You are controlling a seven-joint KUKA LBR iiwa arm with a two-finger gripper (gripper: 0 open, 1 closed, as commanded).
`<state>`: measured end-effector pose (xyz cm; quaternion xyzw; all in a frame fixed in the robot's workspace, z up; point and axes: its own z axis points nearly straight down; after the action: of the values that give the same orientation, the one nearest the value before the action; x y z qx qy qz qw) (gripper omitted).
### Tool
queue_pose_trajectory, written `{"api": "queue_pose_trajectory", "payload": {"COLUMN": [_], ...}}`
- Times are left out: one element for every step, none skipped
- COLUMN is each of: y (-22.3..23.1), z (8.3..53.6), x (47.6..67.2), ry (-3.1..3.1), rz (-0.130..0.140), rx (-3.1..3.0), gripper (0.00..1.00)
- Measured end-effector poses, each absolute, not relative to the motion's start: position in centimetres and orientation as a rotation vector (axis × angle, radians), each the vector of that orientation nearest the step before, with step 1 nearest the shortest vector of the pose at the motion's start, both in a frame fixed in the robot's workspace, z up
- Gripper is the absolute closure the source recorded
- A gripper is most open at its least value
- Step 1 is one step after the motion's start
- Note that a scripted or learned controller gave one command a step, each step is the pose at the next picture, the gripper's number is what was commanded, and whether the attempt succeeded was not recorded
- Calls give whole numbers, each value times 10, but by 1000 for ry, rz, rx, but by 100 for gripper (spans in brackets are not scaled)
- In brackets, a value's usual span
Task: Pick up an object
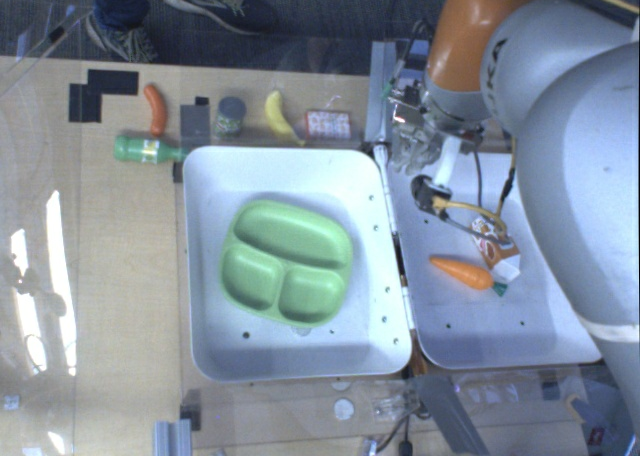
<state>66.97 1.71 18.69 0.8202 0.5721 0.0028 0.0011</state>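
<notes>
On the bench [110, 274], behind the bins, a row of things lies along the far edge: a green bottle [145, 150] on its side, an orange sausage [154, 108] just above it, then a dark block [196, 120], a jar [231, 115], a banana [278, 115] and a red-and-white packet [328, 124]. The left bin [200, 244] holds a green divided plate [287, 261] near its middle. The gripper [412, 156] hangs over the far left corner of the right bin [470, 329], under the arm [560, 94]. I cannot tell whether it is open or closed, and nothing shows in its grasp. A carrot [462, 272] lies mid-bin, well apart from the gripper. Its green end is just beside a small carton [496, 244].
</notes>
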Motion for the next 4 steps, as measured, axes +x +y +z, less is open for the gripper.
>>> {"api": "queue_pose_trajectory", "payload": {"y": [75, 133, 177, 171], "z": [185, 179, 241, 264], "x": [640, 637, 564, 512], "ry": [1777, 1779, 1768, 2366], "rz": [6, 6, 9, 7], "rx": [2590, 2589, 2596, 2064], "gripper": [100, 100, 100, 100]}}
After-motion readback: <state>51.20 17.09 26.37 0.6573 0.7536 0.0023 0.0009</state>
